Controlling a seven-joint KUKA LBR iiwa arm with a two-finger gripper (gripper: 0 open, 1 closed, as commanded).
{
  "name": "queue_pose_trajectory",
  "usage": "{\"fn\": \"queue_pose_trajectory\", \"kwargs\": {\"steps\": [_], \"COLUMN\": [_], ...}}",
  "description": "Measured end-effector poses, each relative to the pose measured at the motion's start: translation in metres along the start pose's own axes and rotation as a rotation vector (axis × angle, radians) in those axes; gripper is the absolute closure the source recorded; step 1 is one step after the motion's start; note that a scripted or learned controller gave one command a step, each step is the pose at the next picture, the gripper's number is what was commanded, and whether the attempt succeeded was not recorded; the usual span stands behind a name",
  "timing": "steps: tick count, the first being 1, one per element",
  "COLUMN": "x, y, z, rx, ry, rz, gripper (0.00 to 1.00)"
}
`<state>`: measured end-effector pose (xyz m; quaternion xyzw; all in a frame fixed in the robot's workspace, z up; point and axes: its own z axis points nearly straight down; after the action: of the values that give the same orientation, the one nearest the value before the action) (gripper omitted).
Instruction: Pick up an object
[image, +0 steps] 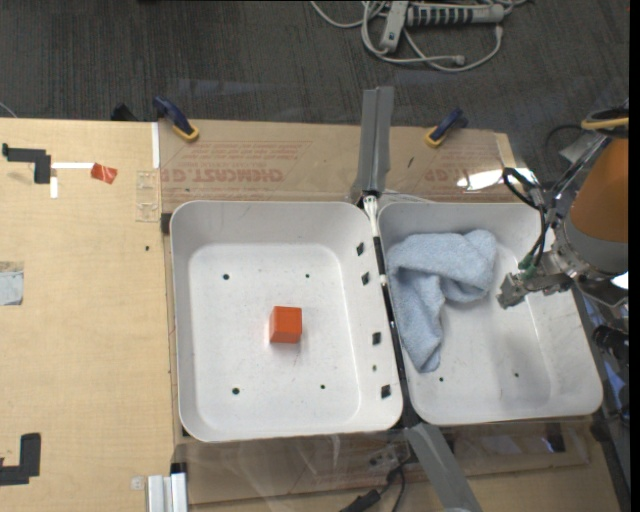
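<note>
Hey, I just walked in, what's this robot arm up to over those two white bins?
The arm reaches in from the right, its gripper low over the right bin, just beside a crumpled light blue towel. No object is visible between its fingers. An orange block sits alone in the left bin, untouched. Nothing has been picked up yet.
</note>
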<state>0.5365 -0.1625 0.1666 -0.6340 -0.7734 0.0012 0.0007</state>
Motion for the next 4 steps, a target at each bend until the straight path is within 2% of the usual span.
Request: {"fn": "queue_pose_trajectory", "kwargs": {"steps": [1, 2, 3, 4], "x": [-0.002, -0.023, -0.045, -0.041], "y": [0.044, -0.004, 0.029, 0.052], "z": [-0.027, -0.043, 0.004, -0.037], "rx": [-0.001, 0.001, 0.0, -0.002], "ry": [-0.001, 0.0, 0.0, -0.002], "rz": [0.02, 0.013, -0.103, -0.286], "gripper": [1.0, 1.0, 1.0, 1.0]}}
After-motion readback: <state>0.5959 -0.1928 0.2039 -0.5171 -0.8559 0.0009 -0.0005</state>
